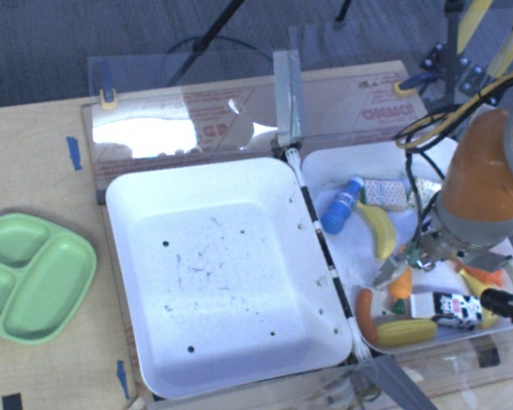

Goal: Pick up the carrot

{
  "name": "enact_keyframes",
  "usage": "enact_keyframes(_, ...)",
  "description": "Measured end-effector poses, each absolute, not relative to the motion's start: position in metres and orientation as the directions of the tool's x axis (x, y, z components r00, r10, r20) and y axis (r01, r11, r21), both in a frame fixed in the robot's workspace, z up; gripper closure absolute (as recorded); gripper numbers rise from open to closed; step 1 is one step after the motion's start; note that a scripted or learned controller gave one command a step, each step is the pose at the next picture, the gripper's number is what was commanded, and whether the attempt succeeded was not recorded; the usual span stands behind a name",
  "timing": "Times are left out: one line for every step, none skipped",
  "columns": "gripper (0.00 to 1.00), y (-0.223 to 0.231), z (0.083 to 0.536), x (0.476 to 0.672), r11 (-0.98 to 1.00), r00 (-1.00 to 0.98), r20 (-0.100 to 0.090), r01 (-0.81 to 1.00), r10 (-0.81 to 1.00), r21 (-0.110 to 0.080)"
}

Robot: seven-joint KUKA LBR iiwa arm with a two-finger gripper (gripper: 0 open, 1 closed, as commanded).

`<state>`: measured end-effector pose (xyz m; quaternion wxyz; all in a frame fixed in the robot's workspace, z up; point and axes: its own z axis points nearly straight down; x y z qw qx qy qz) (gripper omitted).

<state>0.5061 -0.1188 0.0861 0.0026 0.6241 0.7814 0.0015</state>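
The carrot (399, 285) is a small orange piece lying in the right bin (327, 166), near that bin's middle, directly beneath the gripper (403, 265). Only part of its orange body is visible below the tool; its full outline cannot be made out.

The gripper sits low over the right bin, at the end of the grey arm with its orange band (479, 173). Whether its pincer is wide or narrow cannot be determined from this angle, nor whether it touches the carrot.

Right bin contents: a blue bottle (340, 208) near the dividing wall, a yellow banana (380, 226) beside it, a patterned packet (387, 193) toward the rear, a red-orange item (364, 305) at the front left corner area, a yellow corn-like item (405, 330) along the front wall, and a black-and-white item (456, 307) to its right.

The left bin (218, 271) shows faint scuff marks on its floor.

A green divided plate (25, 276) rests on the bench, well apart from both bins.
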Motion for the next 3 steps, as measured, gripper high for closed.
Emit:
enact_keyframes(1.00,-0.120,0.094,0.508,0.219,-0.219,0.000,0.976,0.976,0.008)
enact_keyframes(1.00,-0.114,0.088,0.496,0.270,-0.270,-0.002,0.963,0.963,0.006)
enact_keyframes(1.00,-0.116,0.244,0.529,0.383,-0.383,0.000,0.924,0.924,0.000)
